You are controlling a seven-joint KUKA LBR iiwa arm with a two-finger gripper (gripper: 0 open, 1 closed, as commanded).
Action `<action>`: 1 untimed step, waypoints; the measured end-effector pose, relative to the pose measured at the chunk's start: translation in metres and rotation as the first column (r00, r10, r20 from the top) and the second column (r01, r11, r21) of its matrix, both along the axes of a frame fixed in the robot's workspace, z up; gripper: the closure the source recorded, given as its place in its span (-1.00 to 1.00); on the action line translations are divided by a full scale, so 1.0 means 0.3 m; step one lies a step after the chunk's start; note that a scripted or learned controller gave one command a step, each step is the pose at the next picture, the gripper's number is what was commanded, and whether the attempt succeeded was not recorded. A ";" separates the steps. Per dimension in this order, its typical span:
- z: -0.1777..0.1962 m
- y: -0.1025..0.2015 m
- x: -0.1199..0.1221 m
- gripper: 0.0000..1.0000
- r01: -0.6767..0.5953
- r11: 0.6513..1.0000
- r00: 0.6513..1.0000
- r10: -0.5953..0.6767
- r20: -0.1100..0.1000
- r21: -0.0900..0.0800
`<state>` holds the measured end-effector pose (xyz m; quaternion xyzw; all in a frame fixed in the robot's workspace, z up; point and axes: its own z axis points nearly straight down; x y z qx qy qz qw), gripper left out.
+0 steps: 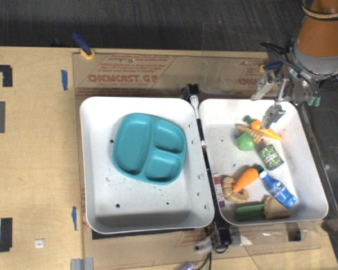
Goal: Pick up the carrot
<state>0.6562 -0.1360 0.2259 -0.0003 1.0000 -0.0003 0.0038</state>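
An orange carrot point(267, 132) with a green leafy end lies in the upper part of the right bin point(310, 151), pointing right. A second orange, carrot-like piece point(247, 178) lies lower in the same bin, slanted. My gripper point(265, 110) hangs over the bin's upper right corner, just above the upper carrot. It is open, with one fingertip point(273, 117) close over that carrot and nothing between the fingers.
Around the carrots lie a green round fruit point(246, 143), a small green bottle point(271, 156), a blue bottle point(279, 191), a dark green cucumber point(250, 211) and tan pieces point(232, 188). A teal divided plate point(149, 148) sits in the left bin point(101, 196).
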 end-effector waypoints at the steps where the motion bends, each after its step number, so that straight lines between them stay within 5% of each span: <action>1: -0.385 0.073 -0.190 -1.00 -0.039 0.999 0.999 0.039 -0.012 0.003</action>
